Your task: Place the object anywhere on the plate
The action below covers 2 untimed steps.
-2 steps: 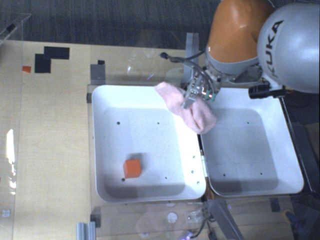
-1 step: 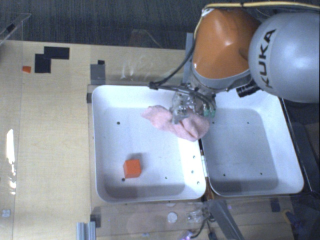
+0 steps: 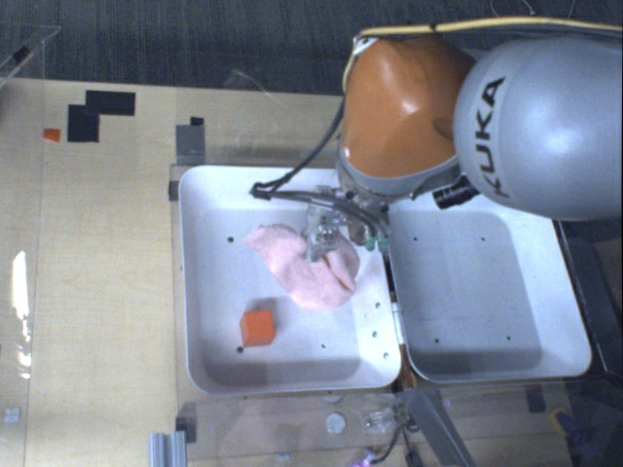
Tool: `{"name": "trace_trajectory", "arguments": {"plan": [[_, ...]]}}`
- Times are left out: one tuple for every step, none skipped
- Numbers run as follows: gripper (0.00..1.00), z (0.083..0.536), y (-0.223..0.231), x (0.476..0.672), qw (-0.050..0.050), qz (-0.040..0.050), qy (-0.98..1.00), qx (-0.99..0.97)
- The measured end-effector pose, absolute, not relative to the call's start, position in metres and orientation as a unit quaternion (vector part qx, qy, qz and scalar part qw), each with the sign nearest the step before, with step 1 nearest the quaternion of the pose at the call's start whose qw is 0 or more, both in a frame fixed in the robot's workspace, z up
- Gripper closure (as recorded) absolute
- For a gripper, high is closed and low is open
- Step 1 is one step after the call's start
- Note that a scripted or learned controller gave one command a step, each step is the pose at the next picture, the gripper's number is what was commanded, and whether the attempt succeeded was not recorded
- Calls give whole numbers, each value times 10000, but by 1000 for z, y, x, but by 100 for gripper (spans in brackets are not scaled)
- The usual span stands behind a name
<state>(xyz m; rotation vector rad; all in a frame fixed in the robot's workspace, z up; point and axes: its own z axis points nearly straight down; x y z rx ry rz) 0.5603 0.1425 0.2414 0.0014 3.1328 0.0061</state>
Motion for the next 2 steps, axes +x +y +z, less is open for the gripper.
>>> {"name": "trace_trajectory", "arguments": {"plan": [[100, 234, 185, 534, 33, 19, 10000, -2], [0, 234, 185, 534, 36, 20, 10000, 1]]}}
